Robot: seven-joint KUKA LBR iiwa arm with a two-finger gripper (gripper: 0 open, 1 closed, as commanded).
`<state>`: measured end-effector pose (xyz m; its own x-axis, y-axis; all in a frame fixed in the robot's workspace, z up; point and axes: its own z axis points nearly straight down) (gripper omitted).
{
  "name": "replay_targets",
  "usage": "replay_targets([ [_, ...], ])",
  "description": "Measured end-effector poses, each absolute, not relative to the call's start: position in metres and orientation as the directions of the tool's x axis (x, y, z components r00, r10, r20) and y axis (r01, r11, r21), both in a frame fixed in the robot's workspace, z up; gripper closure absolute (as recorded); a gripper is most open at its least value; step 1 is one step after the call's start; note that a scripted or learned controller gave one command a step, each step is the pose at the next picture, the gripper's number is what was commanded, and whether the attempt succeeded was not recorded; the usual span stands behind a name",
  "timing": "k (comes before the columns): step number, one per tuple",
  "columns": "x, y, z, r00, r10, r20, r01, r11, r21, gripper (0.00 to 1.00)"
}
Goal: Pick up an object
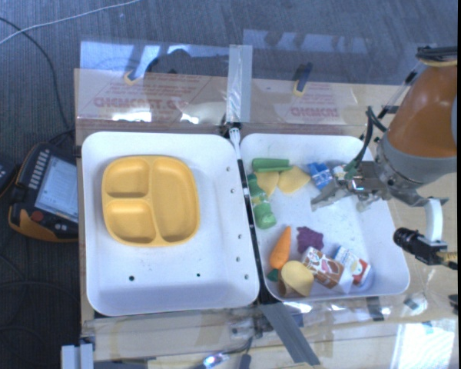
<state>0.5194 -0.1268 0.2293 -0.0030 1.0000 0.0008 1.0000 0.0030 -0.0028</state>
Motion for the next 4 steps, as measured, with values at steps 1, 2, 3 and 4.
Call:
replay_targets([
  [1, 0.486, -0.1, 0.092, 0.196, 0.981, 0.001, 0.981, -0.196, 0.005, 0.0],
  [2, 0.488, -0.1, 0.103, 0.196, 0.981, 0.004, 0.98, -0.196, 0.01, 1.0],
  [3, 0.529, -0.089, 0.248, 0.217, 0.976, -0.004, 0.976, -0.217, -0.001, 1.0],
  [4, 0.542, -0.11, 0.238, 0.311, 0.951, -0.003, 0.951, -0.311, -0.004, 1.0],
])
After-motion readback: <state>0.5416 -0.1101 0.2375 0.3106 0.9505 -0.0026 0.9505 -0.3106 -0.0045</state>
